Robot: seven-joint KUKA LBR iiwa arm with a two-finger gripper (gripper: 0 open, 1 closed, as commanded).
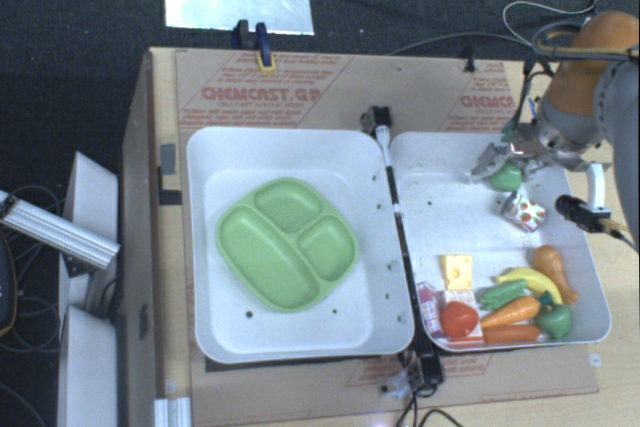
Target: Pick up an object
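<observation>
My gripper (512, 161) hangs low over the far side of the right bin (440, 205), under the orange wrist band. Its fingers (486, 162) are spread open, and a small round green object (507, 179) lies just below and between them on the bin floor. I cannot tell whether they touch it. A small white printed carton (524, 212) lies just in front of it. Along the near side lie a yellow cheese wedge (457, 270), a red tomato (458, 318), a banana (530, 280), a carrot (510, 312) and a drumstick (552, 267).
The left bin (230, 165) holds a green divided plate (287, 242). A black clip (379, 120) sits at the far end of the rim shared by the two bins. A green pepper (556, 319) lies near the right bin's front corner. Cables (540, 15) trail behind the arm.
</observation>
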